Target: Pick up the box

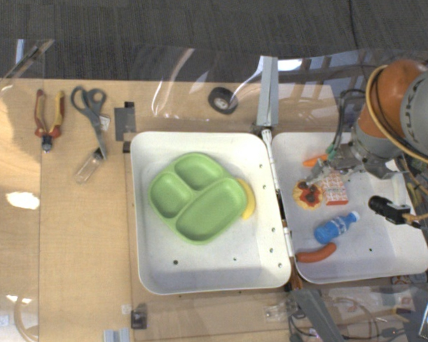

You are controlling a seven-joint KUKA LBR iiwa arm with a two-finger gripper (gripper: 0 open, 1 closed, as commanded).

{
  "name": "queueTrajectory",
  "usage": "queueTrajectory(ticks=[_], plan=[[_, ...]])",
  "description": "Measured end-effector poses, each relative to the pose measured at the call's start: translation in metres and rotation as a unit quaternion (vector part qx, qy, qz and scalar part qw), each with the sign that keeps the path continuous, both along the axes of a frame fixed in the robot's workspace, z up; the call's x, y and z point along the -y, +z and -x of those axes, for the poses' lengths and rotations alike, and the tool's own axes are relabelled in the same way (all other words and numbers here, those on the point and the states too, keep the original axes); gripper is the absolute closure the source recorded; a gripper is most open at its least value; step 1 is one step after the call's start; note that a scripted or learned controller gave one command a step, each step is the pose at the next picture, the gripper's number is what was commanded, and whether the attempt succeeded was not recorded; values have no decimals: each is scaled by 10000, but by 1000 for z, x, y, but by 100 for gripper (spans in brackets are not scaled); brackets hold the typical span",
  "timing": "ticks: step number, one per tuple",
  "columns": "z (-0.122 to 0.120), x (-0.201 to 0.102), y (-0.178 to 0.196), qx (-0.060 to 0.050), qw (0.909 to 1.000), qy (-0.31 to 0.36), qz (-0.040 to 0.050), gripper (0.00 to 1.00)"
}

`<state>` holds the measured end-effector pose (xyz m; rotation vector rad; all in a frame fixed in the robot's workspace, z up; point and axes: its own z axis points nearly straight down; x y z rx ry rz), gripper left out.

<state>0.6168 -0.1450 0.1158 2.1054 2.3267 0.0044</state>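
Two white bins sit side by side on the wooden bench. The left bin [203, 272] holds a green divided plate [198, 197] with a yellow thing [249, 202] peeking from under its right edge. In the right bin [371, 256] lies the box [334, 189], a small flat pack with red and white print, near the bin's upper middle. Just left of it, touching or nearly so, is a round yellow and red toy [307, 194], and a small orange piece [310, 161] lies above. Below the box are a blue bottle [336, 226] and a red sausage [316, 254] near the bin's front edge. The gripper [325, 168] hangs right at the box's upper left corner; whether it is open, closed or gripping cannot be told. On the bench at far left lie pliers [46, 120], scissors [92, 115] and a roll of tape [223, 99].
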Motion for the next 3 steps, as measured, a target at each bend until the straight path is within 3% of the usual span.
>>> queueTrajectory(ticks=[1, 2, 3], plan=[[-6, 13, -20, 79, 9997, -237, 1, 0], [-9, 11, -8, 120, 9997, -219, -8, 100], [43, -41, 108, 21, 9983, 577, 4, 100]])
